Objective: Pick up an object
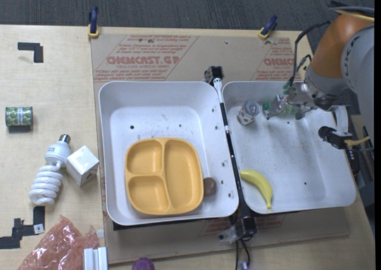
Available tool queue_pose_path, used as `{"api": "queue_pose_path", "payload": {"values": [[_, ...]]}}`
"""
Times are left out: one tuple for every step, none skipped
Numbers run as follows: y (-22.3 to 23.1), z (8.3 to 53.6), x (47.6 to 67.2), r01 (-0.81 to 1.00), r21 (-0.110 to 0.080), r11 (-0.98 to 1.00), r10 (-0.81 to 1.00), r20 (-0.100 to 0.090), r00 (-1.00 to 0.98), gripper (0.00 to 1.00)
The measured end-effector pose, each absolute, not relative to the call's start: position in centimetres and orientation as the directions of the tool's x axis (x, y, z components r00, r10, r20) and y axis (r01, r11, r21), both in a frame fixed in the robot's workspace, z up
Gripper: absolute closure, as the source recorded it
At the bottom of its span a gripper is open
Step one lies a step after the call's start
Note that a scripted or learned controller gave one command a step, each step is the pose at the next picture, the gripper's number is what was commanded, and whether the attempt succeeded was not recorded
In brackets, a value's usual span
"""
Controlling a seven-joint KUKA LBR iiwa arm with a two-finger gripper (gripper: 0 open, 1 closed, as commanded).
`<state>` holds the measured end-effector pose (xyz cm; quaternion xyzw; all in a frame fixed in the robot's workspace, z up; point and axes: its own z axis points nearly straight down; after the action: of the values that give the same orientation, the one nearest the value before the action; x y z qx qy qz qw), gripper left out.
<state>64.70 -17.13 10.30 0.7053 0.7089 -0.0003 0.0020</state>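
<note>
Arm enters from right; gripper (280, 106) low over far part of right bin (333, 194), beside small clear cup-like object (248, 111), likely pick target. Jaw state: cannot tell, tip too small and blurred. Nothing visibly held. Banana (259, 185) lies at near left of same bin, well apart from gripper. Left bin (113, 143) holds yellow divided tray (164, 175), small brown item (209, 186) touching its right edge. Board (149, 54) under bins clamped at far corners, presumably against sliding; red print reads "CHEMCAST".
</note>
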Motion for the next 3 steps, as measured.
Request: {"api": "queue_pose_path", "payload": {"values": [[-10.6, 9.2, 58.3, 1.0, -0.001, 0.0, 1.0, 0.0, 0.0, 0.0], [-10.7, 10.2, 58.4, 1.0, 0.001, -0.003, 1.0, -0.001, 0.003, 1.0], [-18.1, 11.5, 65.9, 1.0, -0.001, 0.001, 1.0, -0.002, -0.001, 1.0]]}}
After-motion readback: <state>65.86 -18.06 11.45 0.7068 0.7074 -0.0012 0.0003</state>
